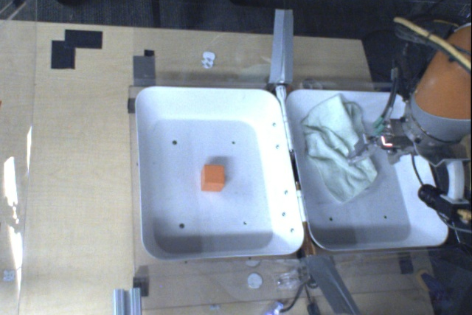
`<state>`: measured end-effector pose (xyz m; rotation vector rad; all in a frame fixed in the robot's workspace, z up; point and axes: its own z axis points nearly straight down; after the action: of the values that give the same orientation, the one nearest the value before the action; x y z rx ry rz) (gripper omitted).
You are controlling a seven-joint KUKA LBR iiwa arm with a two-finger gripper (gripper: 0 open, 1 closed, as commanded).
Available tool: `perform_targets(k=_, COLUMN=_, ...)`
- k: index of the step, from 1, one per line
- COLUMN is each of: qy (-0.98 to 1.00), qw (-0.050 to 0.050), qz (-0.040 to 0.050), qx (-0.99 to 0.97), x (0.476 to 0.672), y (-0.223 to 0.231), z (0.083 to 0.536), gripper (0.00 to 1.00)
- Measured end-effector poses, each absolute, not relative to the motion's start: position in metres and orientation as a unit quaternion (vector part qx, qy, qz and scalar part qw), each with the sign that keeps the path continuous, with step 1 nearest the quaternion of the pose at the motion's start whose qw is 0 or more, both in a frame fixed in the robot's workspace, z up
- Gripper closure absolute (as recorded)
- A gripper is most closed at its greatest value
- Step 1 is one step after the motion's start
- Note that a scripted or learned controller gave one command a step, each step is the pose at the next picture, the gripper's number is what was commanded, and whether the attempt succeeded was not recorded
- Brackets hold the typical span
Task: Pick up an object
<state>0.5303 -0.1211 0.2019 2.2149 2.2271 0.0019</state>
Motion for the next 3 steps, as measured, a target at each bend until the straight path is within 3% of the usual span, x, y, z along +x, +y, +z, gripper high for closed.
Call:
perform_targets(k=1, qy=0.747, qw=0.002, qz=0.0021, qx=0.665, x=0.556, y=-0.101, z=0.096, gripper=0.0)
perform_targets(k=2, qy=0.747, qw=0.003, qz=0.0029, qx=0.665, x=0.557, y=-0.101, z=0.106, gripper=1.0)
perform_targets(k=3, qy=0.713, qw=0.001, qz=0.0015, qx=0.702, x=0.568, y=-0.058, z=0.219, gripper=1.0)
